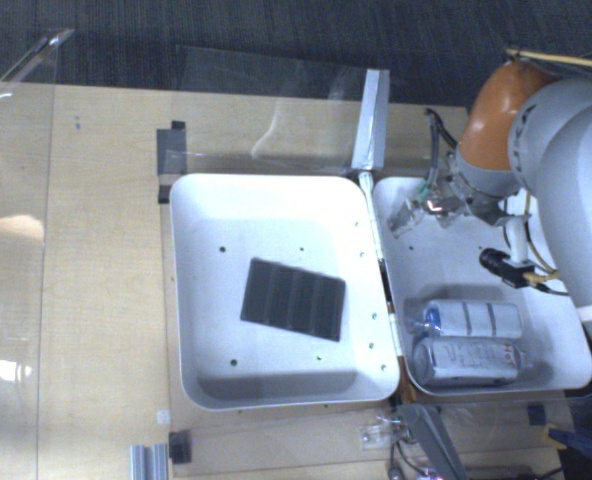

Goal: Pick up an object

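left bin (191, 298): 1 dark ribbed pad (293, 299) | right bin (566, 358): 2 bottles (471, 340), lying touching | end effector (423, 211): grip state unclear

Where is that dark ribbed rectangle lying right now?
The dark ribbed pad lies flat near the middle of the left white bin, far from the bottles in the right bin.

A flat, dark grey rectangular pad (293, 299) with ribbed stripes lies tilted slightly near the middle of the left bin (201, 218). In the right bin (406, 258), two clear plastic bottles lie on their sides, touching, along the near edge: one (473, 320) with a blue cap, the other (471, 360) just in front.
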Motion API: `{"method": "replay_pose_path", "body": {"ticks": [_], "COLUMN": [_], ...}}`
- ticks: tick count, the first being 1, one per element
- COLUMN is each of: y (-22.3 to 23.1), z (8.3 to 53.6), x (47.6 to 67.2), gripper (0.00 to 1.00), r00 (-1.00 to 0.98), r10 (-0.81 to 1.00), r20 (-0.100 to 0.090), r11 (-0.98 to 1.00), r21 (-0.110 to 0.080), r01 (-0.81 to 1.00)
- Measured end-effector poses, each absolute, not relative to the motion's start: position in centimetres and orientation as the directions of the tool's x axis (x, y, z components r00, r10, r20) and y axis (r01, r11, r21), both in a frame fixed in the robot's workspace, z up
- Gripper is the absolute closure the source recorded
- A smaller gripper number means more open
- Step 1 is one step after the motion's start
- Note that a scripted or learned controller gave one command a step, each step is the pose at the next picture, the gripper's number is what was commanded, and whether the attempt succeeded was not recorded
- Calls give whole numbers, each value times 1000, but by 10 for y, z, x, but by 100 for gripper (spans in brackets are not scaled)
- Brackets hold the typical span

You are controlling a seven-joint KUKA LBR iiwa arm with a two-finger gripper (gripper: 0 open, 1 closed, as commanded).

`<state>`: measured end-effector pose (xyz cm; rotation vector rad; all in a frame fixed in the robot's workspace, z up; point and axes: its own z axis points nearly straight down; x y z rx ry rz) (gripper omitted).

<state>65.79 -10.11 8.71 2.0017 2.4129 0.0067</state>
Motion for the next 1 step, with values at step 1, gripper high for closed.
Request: {"method": "replay_pose_path", "body": {"ticks": [1], "y": [-115], "z": [90], "x": [568], "gripper": [0], "r00": [-231], "r10": [973], "r20": [-3], "r11": [231], "r21": [9], "r01": [973]}}
